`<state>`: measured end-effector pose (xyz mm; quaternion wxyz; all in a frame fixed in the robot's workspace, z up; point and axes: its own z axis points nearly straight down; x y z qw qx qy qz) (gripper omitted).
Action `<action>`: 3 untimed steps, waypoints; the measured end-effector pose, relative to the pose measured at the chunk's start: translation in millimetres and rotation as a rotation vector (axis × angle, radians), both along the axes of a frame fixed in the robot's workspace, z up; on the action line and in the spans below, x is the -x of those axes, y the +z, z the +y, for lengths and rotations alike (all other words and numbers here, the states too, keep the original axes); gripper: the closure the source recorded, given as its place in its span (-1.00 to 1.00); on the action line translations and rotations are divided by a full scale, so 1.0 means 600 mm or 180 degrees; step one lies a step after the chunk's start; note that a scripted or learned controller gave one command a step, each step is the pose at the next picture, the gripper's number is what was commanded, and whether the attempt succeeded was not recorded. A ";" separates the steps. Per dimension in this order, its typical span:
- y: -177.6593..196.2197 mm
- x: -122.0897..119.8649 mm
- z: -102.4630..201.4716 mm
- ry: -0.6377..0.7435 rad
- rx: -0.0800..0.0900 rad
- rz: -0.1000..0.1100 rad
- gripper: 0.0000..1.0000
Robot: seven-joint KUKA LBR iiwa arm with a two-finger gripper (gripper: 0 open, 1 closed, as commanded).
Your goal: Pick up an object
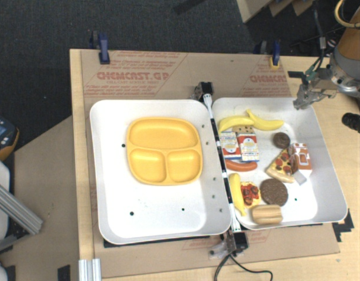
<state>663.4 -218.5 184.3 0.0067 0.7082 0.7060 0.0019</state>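
The right bin (320, 174) holds several toy foods: two bananas (250, 122), two small cartons (239, 146), a red sausage (241, 166), a small brown cookie (281, 139), a pizza slice (281, 167), a large brown cookie (274, 192) and a bread roll (266, 215). My gripper (301, 100) hangs over the bin's far right corner, up and to the right of the bananas. It is apart from all the items, with nothing in it that I can see.
The left bin (109, 174) holds a yellow divided plate (165, 150). A black divider clamp (204, 90) sits between the bins at the far edge. Blue clamps (102, 47) grip the bench's back edge. Cardboard surrounds both bins.
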 end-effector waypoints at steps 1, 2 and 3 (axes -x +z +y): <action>0.005 -0.007 0.150 0.0036 -0.0032 0.0038 1.00; 0.004 -0.005 0.140 0.0014 -0.0023 0.0042 -1.00; -0.141 -0.008 0.208 0.0019 -0.0012 0.0025 -1.00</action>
